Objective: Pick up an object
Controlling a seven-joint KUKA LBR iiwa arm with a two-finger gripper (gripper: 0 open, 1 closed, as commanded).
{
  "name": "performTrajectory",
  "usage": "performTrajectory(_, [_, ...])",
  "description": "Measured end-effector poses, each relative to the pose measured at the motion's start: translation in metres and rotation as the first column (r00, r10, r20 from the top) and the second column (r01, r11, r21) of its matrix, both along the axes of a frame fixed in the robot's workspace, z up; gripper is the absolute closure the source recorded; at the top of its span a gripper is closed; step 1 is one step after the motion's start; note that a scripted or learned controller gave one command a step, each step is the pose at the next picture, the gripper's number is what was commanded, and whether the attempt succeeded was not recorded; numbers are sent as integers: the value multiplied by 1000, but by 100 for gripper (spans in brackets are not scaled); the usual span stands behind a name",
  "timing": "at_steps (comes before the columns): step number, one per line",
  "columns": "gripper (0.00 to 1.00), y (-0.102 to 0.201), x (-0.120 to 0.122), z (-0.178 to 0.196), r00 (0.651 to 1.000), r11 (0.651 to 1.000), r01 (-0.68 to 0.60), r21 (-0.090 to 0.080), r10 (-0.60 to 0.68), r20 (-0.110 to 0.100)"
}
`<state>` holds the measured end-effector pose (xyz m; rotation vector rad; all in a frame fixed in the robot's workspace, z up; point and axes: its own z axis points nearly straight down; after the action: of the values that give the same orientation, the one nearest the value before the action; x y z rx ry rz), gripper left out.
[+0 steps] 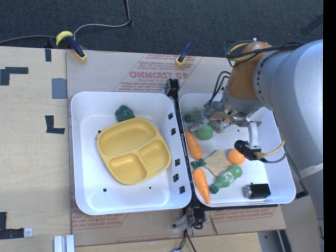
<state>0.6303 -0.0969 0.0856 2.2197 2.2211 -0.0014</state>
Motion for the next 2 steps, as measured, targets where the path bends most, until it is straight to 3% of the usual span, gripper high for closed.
performTrajectory(1, [0, -9, 30, -3, 999, 1000, 1, 10, 0, -39])
performTrajectory(2, [0, -4, 25, -2, 1000, 1000, 4, 0, -4, -21])
